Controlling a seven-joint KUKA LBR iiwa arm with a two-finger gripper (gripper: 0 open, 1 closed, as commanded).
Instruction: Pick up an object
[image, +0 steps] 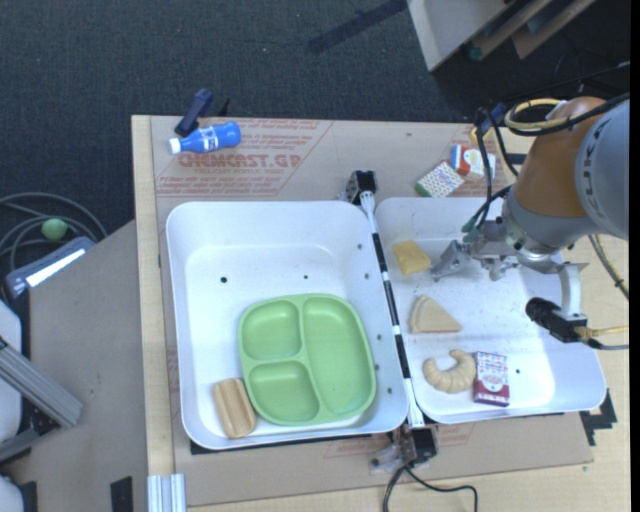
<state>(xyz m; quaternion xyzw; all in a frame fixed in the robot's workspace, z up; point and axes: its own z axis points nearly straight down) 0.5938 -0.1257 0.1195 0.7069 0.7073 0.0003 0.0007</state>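
You're looking at four candidates lying in the right bin: a yellow cheese block (411, 258) upper left, a pale wedge slice (433, 316) mid-left, a curled croissant (449, 372) lower centre, and a red-and-white carton (491, 379) lying flat just beside it.

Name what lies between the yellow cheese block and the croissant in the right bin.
In the camera view, a tan triangular wedge lies on the bin floor between the yellow cheese block above and the croissant below, touching neither.
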